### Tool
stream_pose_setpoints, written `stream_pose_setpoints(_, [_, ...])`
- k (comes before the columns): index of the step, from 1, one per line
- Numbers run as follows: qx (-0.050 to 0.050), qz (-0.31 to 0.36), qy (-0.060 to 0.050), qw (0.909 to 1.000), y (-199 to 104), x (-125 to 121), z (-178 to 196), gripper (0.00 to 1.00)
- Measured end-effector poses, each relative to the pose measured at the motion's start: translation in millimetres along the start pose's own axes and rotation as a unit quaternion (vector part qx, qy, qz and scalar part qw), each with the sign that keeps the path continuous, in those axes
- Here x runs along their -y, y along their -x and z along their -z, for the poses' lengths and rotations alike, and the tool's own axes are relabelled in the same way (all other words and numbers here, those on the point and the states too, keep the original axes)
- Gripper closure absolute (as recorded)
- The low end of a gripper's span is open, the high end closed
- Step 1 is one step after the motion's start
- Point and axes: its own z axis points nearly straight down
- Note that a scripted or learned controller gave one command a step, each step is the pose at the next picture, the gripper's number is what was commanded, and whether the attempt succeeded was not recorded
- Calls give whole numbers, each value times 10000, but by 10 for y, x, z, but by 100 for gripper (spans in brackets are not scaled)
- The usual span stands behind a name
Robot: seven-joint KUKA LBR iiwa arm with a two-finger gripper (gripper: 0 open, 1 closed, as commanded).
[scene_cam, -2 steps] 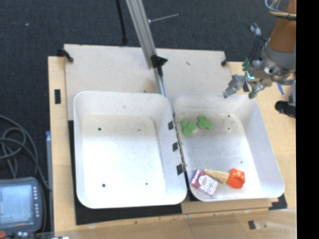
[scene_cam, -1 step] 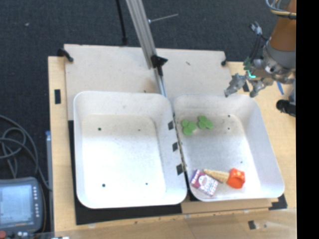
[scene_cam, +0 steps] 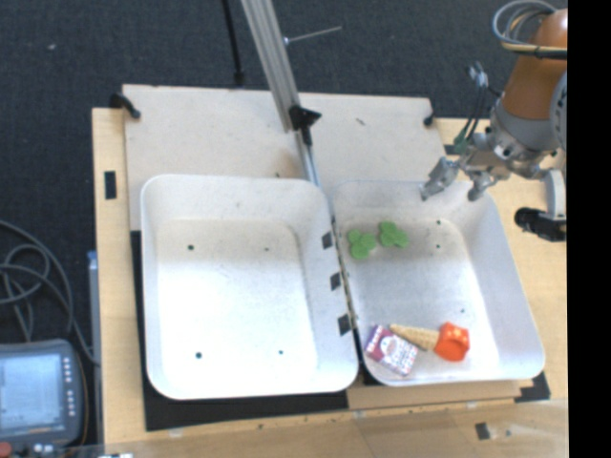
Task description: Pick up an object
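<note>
- The gripper [scene_cam: 455, 183] hung over the far right corner of the right bin [scene_cam: 496, 256], its two fingers spread apart with nothing between them.
- One fingertip [scene_cam: 430, 188] pointed down toward the bin's far rim; the other sat a little to the right of it.
- The arm [scene_cam: 531, 84], grey with an orange band, reached in from the right edge of the view, above the tabletop [scene_cam: 210, 122].
- Two green objects [scene_cam: 376, 239] lay side by side in the far left part of the right bin, near the divide between the bins, well apart from the gripper.
- An orange object [scene_cam: 452, 342] rested near the bin's near edge.
- A tan cone-shaped piece [scene_cam: 412, 333] lay just to the left of the orange object, touching or nearly touching it.
- A small pink-and-white packet [scene_cam: 391, 350] lay beside the cone, close to the near left corner of the bin.
- The left bin [scene_cam: 239, 284] sat next to the right bin, their rims meeting along the middle.
- A metal post [scene_cam: 272, 55] rose at a slant from behind the bins.
- A screen unit [scene_cam: 36, 389] stood off the tabletop at the lower left.
</note>
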Motion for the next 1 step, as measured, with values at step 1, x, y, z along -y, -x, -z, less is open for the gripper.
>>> stream_pose_setpoints(1, [-4, 25, -10, 10000, -42, -25, -614, 0])
